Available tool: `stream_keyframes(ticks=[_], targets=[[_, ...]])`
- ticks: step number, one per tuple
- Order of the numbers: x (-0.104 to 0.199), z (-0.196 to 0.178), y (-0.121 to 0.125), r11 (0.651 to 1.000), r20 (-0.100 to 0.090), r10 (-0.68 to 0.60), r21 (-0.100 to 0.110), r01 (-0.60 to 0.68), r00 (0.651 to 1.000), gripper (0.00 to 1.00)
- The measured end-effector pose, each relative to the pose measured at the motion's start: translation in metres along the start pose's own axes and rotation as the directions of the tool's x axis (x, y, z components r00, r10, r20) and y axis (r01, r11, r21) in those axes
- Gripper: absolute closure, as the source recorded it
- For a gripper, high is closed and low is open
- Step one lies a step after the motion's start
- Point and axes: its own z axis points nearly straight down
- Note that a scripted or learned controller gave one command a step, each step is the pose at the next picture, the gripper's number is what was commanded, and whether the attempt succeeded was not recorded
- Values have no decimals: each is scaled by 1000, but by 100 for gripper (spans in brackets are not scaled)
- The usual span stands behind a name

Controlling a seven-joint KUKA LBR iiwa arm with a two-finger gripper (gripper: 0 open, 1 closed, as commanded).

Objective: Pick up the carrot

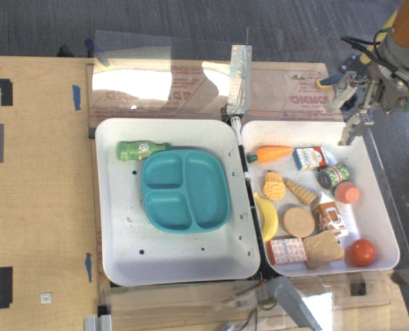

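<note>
Carrot lies flat at the far-left corner of the right bin, well to the left of the fingers and slightly nearer the camera. Milk carton sits between them. Gripper hangs over the bin's far rim; finger spread cannot be determined. Nothing visibly held.

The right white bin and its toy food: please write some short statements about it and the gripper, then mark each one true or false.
1. The orange toy carrot lies at the far left end of the right white bin. True.
2. The two-finger gripper holds the carrot. False: it hangs over the bin's far right corner, apart from the carrot.
3. The teal divided plate sits in the right bin. False: it is in the left white bin.
4. A red toy tomato lies in the right bin's near right corner. True.
</note>
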Motion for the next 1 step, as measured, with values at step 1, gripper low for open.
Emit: stream_keyframes(ticks=[1], targets=[[-9, 75, 67, 999, -9, 43, -4, -43, 999, 0]])
